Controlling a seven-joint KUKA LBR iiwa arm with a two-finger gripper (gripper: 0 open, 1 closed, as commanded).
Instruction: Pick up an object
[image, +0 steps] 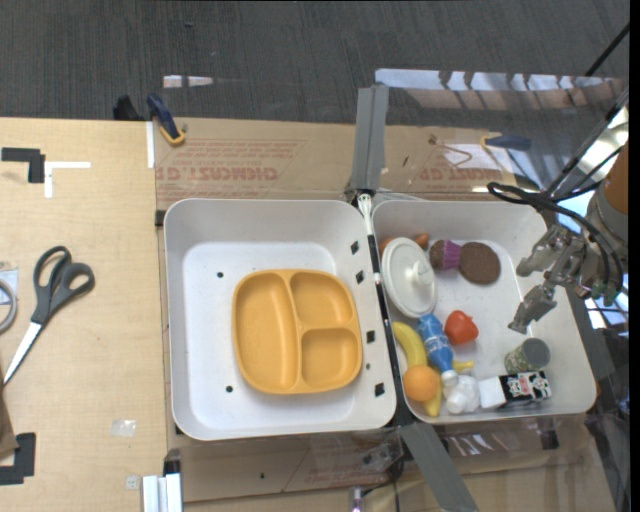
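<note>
Wooden bench (80, 400) is bearing scissors (45, 295) and two bins. We are seeing the left bin (190, 320) holding a yellow divided plate (297, 331). At three o'clock, the right bin (480, 212) is holding a white lid (410, 277), banana (408, 343), blue bottle (434, 342), orange (421, 383) and tomato (460, 327). The gripper (538, 282) is hovering spread over its right side, pinching nothing. Cardboard lettering is unreadable.

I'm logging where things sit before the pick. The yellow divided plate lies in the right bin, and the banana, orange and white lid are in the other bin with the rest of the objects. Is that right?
Not quite. The camera view shows the yellow divided plate in the left bin, not the right. The banana, orange and white lid are in the other bin, the right one, with the rest of the objects.
</note>
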